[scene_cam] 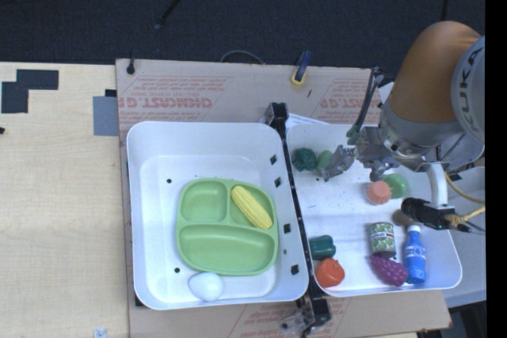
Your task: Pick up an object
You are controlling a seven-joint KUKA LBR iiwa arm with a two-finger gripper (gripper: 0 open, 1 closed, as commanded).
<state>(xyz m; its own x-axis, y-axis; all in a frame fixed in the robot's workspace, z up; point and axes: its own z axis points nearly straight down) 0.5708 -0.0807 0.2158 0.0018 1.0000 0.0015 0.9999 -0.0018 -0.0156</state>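
Two-finger metal gripper (339,163) low in right white bin (444,269), beside dark green toy vegetable (305,160); grip state unreadable.

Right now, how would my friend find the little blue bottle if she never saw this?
Look at the right bin, the one without the green plate. Go to its near right corner. The blue bottle stands there beside the purple grapes and a green can; it alone is blue with a white cap.
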